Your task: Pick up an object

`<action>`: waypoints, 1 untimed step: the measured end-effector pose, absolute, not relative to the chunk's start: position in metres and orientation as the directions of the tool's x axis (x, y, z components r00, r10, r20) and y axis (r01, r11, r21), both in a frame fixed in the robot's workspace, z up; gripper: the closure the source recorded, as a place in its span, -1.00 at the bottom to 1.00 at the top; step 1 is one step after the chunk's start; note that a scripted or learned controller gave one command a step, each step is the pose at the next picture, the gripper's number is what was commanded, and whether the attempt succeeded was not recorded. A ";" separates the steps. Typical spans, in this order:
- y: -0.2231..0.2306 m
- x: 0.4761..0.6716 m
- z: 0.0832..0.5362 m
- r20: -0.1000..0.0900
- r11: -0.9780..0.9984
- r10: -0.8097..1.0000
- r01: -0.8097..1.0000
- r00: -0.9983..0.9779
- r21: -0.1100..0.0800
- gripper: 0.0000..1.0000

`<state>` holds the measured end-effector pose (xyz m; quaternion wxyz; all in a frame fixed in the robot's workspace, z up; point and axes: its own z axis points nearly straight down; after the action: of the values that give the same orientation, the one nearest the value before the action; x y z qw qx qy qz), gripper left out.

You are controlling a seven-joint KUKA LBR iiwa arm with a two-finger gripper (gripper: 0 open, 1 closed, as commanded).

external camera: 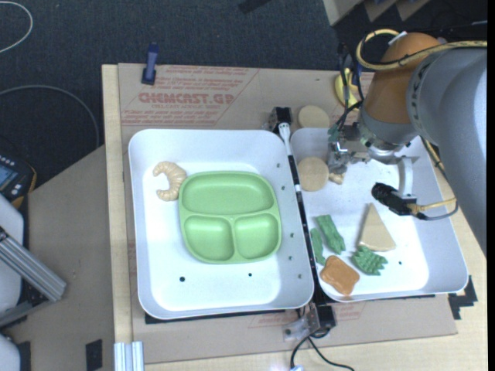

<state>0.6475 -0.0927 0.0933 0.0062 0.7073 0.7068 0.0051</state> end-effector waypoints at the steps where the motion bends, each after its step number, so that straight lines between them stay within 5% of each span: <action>1: -0.093 0.643 0.093 -0.004 -0.001 1.000 1.000 0.001 0.016 1.00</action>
<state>0.6427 -0.0932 0.0931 0.0073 0.7074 0.7068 0.0042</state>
